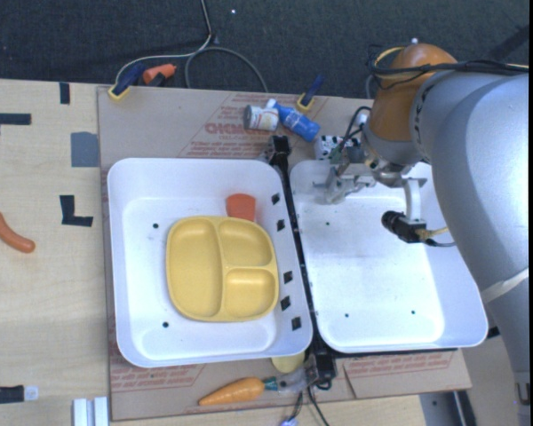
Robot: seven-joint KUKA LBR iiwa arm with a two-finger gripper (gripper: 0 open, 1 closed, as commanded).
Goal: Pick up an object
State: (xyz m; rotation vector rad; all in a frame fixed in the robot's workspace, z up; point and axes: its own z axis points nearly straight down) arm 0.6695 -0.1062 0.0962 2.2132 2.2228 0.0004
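Hand (338,183) sits low at the far-left corner of the right bin (462,327), right by the divider between bins. Can't tell if it's spread or pinched; the wrist and cabling hide the tips. Nothing visible in it.

Risk 1: that part of the right bin looks bare. If it closes there, my guess is it grabs air.

Risk 2: it's tight to the bin wall and divider clips. A descent or sideways move from here could clip the rim and shift the bin.

Candidates are all in the left bin (124,264): yellow tray (220,269) in the middle, orange cup (241,205) touching its far edge. Tray is wide, flat and compartmented, so likely too broad for a two-finger pinch except at the rim, and could slip or tilt. Cup is the better target, but tray contact could drag both.

Off-bin clutter: bottle (284,118) beyond the bins, carrot (234,391) at the near edge, sausage (11,232) far left on the bench (35,327).
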